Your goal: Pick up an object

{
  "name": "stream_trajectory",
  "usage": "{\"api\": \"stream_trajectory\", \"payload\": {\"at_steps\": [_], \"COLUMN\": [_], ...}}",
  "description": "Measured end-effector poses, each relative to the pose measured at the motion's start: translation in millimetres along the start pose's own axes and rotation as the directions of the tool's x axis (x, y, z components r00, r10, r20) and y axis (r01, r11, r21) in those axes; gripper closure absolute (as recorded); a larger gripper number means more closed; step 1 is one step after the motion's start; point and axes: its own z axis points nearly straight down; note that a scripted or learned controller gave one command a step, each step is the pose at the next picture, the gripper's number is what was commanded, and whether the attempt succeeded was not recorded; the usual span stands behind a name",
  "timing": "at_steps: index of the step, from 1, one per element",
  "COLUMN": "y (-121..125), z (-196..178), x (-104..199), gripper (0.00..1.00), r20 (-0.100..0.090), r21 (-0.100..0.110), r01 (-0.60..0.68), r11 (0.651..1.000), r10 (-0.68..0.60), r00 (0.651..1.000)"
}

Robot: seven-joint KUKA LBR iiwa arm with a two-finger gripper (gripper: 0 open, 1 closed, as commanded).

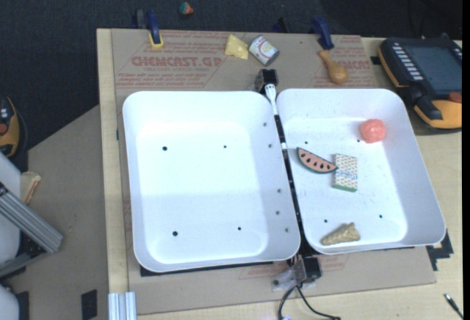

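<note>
**Colours and patterns around the two white bins**

Two plain white bins, the left bin and the right bin, are seen on a tan board printed with reddish lettering. Inside the right bin, a pink ball, a red watermelon slice edged in green and dotted with dark seeds, a speckled pale block and a tan wedge are shown. Beyond the bins, a yellow piece and blue clamps are seen.

We count two white bins, one pink ball, one watermelon slice, one patterned block, and one tan wedge.
</note>
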Motion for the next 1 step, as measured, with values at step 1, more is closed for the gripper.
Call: {"api": "stream_trajectory", "payload": {"at_steps": [1], "y": [-63.3], "z": [99.0], "x": [1.5], "gripper": [1.0], "r20": [-0.012], "r21": [0.029], "r01": [-0.003], "r11": [1.0], "r10": [0.003], "r00": [1.0]}}
